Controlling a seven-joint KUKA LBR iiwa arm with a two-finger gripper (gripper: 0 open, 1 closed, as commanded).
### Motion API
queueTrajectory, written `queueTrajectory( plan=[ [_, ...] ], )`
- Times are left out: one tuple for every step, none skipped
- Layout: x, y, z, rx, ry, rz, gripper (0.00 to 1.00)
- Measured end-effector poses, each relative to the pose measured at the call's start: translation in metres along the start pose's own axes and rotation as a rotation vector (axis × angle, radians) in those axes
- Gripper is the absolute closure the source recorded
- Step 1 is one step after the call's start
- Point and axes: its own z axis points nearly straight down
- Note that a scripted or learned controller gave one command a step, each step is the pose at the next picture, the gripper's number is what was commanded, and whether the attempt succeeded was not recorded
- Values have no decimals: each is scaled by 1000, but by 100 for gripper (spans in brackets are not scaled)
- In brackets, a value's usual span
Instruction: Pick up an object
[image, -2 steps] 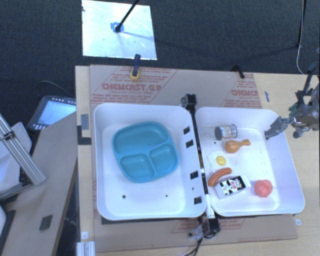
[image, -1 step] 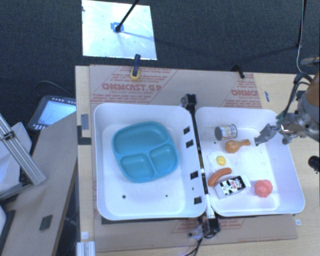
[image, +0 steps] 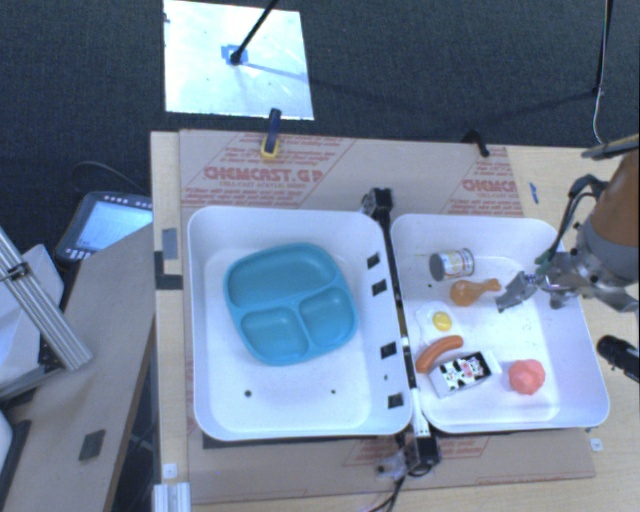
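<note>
Here, tool (image: 522, 290) beside drumstick (image: 472, 291).

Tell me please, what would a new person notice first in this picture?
Probably the blue divided plate, lying alone in the left bin. Next, the small colourful things scattered in the right bin: a pink ball, a sausage, a fried egg, a can and a black-and-white carton. The arm's hand hangs over that bin's right part.

Two white bins on the counter (image: 330, 160)

Left bin (image: 215, 400) holds a blue tray (image: 290, 303); beside the fried egg (image: 441, 322) lie a sausage (image: 440, 352), drumstick (image: 472, 291) and can (image: 452, 264).
</note>
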Motion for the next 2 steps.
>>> queueTrajectory(
  plan=[
    [0,1,62,0,0,0,0],
    [-1,2,49,-4,-2,-1,100]
  ],
)
